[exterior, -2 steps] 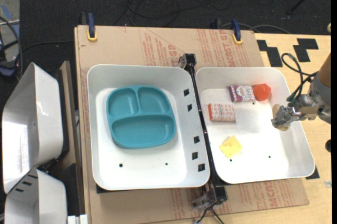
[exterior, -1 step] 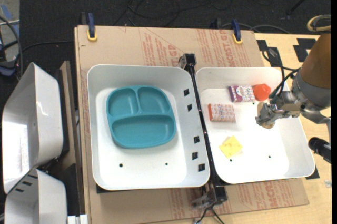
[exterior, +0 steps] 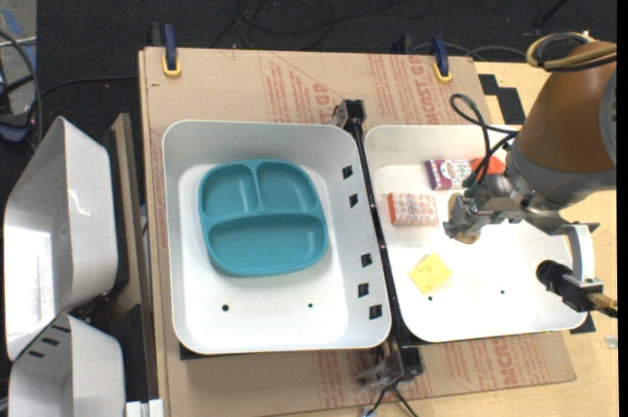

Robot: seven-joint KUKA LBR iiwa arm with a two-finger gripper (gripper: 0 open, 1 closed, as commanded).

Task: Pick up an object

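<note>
A: Where does the gripper (exterior: 463, 227) sit?
B: In the right bin (exterior: 491, 312), just right of the pink packet (exterior: 412, 208); its state cannot be told.
A: What's nearby?
B: A purple packet (exterior: 448, 173) above, a yellow piece (exterior: 430, 274) below, a teal tray (exterior: 262, 217) in the left bin (exterior: 186, 209).

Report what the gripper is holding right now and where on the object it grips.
It cannot be told. The gripper hangs over the right white bin, beside the small pink-and-white packet, above the yellow square piece. No object shows in it.

faint red print on cardboard (exterior: 294, 86), seemingly unreadable.
</note>
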